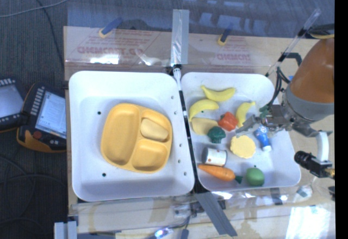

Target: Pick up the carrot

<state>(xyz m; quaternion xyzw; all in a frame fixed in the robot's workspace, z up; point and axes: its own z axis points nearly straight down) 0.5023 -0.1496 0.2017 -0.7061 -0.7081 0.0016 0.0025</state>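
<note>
While the carrot [217,172] lies well below-left, the gripper [252,122] seems slightly spread.

Two shallow white bins sit side by side on the bench. The left bin [81,123] holds a yellow divided plate [136,137] lying flat near its middle. The right bin [283,170] holds several toy foods: a banana [218,92] near the far wall, a second banana [202,106] just below it, and a third [244,111] to their right. A red pepper [229,121] sits between them, with a broccoli piece [216,134] just beside it. A yellow round slice [243,146], a small blue bottle [263,138], a white can [215,155] and a green lime [254,176] lie nearer the front. A handheld control pendant [42,118] rests on the floor to the left.
</note>
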